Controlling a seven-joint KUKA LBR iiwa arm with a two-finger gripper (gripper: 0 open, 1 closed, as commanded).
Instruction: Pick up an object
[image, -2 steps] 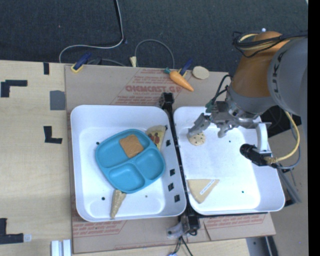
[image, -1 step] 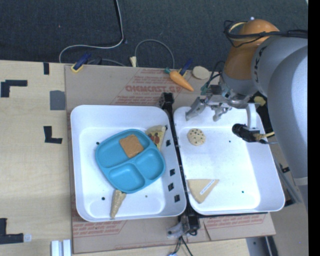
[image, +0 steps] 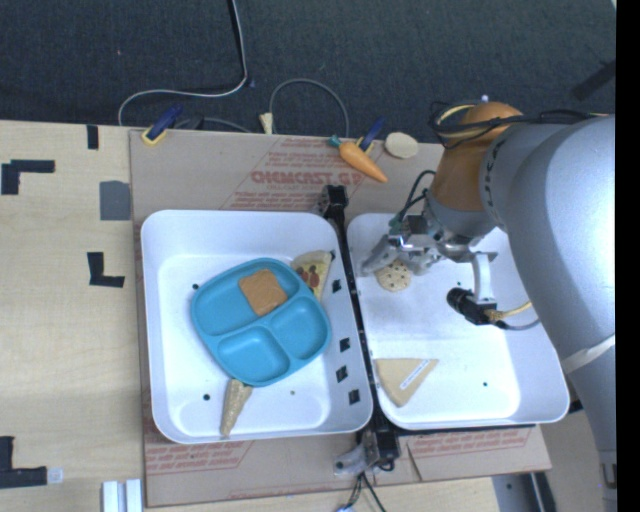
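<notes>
Pincer (image: 398, 258), jaw gap indiscernible, hovered low over the round speckled tan cookie (image: 393, 277) at the right white bin's (image: 520, 395) 10 o'clock corner, seemingly aligned for a top-down grasp.

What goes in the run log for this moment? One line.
arm: over right white bin | gripper: above round speckled cookie, no grasp seen | tan sandwich wedge: untouched | left bin: blue divided plate

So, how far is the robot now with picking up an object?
Done: the gripper is down in the right bin, just above the cookie. In hand: nothing visibly; whether it grips the cookie cannot be told. Left: grasping and lifting. The sandwich wedge lies untouched, and the blue tray sits in the left bin.
</notes>
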